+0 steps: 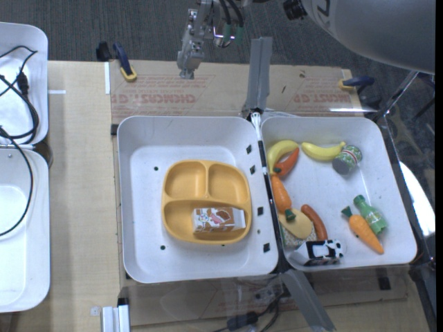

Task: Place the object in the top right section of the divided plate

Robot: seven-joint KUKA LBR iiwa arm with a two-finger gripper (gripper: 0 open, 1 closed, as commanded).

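Observation:
A yellow divided plate [181, 185] lies in the left white bin [138, 206]. A small white carton with a red and brown picture [219, 219] lies flat in the plate's wide bottom section. The plate's top right section [228, 182] shows bare yellow. My gripper [186, 69] hangs high over the cardboard bench behind the left bin, well away from the plate and the carton. Nothing is visible in it.
The right bin [387, 185] holds two bananas [322, 149], carrots [365, 233], a sausage [315, 220], a small can [347, 159], a green bottle [369, 213] and a black-and-white toy [324, 250]. A grey divider post [259, 75] rises between the bins.

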